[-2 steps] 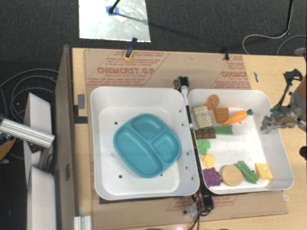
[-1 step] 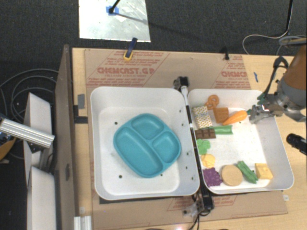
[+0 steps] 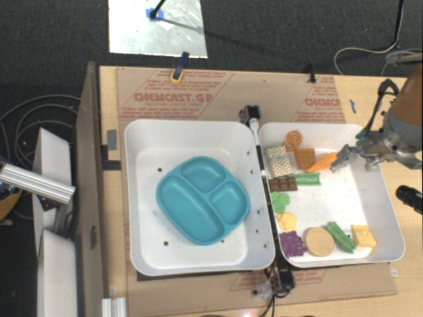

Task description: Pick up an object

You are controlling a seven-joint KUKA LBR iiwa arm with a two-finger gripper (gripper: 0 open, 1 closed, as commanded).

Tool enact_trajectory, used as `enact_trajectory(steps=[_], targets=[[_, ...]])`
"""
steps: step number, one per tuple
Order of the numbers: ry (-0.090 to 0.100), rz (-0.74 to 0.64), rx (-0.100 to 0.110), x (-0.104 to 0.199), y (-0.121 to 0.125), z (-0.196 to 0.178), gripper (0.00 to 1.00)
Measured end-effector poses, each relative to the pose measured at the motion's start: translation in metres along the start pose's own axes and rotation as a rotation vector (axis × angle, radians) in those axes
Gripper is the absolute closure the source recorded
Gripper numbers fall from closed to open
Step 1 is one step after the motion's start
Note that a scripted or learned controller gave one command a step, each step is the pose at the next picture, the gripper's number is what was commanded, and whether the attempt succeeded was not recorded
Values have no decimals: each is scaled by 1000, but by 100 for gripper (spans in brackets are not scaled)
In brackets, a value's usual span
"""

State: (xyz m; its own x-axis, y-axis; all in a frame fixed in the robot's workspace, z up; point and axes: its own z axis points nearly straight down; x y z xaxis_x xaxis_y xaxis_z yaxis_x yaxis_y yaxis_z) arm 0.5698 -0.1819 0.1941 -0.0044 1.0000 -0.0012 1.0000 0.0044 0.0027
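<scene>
Toy food lies in the right bin [image 3: 390, 207]. Along its far side are a pretzel [image 3: 293, 138], a waffle square [image 3: 277, 158], a brown toast piece [image 3: 305, 157] and an orange carrot [image 3: 322, 162]. A chocolate bar [image 3: 283, 184] and a green stick [image 3: 306, 179] lie below them. Near the front sit purple grapes [image 3: 291, 243], a round cookie [image 3: 319, 241], a green pickle [image 3: 340, 236] and a cheese wedge [image 3: 363, 235]. My gripper [image 3: 357, 158] hovers over the bin's far right, just right of the carrot, open with nothing between its fingers.
The left bin [image 3: 142, 177] holds a teal divided plate [image 3: 201, 199]. A green leaf piece [image 3: 281, 202] and a yellow piece [image 3: 287, 221] lie against the right bin's left wall. Bare floor shows mid-right in the right bin. A black part [image 3: 410, 198] juts in at the right edge.
</scene>
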Motion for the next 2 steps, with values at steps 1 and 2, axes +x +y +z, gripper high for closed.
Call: enact_trajectory(steps=[1,2], targets=[[0,0,3,-22,30,111,0],[1,-3,6,-25,86,109,0]])
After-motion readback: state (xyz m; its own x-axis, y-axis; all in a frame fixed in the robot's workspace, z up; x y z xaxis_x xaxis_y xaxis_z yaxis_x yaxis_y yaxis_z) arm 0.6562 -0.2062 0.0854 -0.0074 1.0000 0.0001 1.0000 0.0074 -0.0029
